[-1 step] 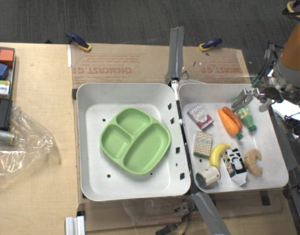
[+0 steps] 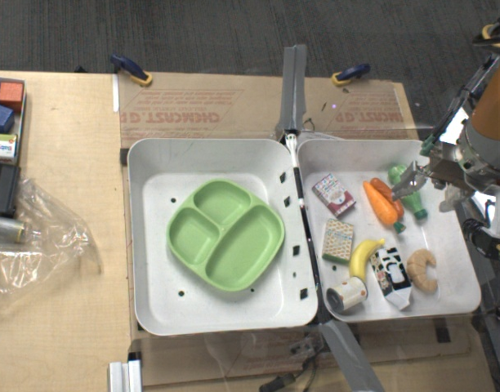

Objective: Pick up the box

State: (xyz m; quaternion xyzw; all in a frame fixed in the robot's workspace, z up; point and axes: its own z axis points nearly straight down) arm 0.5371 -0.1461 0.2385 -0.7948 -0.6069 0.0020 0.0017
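My claw (image 2: 413, 182) is hanging over the right bin (image 2: 446, 305), near its far right part, fingers pointing left at the carrot (image 2: 383, 202); I cannot tell how far apart they are, the tips are blurring into the green vegetable (image 2: 407, 191) there, and nothing is visibly sitting between them. Taking the carrot as landmark: the box (image 2: 332, 195), small, pink and white, is lying flat just left of it, apart from it and untouched, well left of my claw. The green vegetable is lying just right of the carrot, right at my fingertips. A patterned packet (image 2: 338, 240) is sitting below-left of the carrot, with a banana (image 2: 364, 256) just beside it on the right. Straight below the carrot a black-and-white carton (image 2: 391, 274) is lying on its side, a croissant (image 2: 422, 269) is sitting right of that, and a small can (image 2: 347, 294) is lying tipped over at the near edge, below-left. Far left of the carrot, in the left bin (image 2: 152, 300), a green divided plate (image 2: 225, 235) is resting in the middle. Both bins are sitting on a cardboard sheet (image 2: 201, 109) held by blue-and-yellow clamps (image 2: 131, 69) at the far edge.
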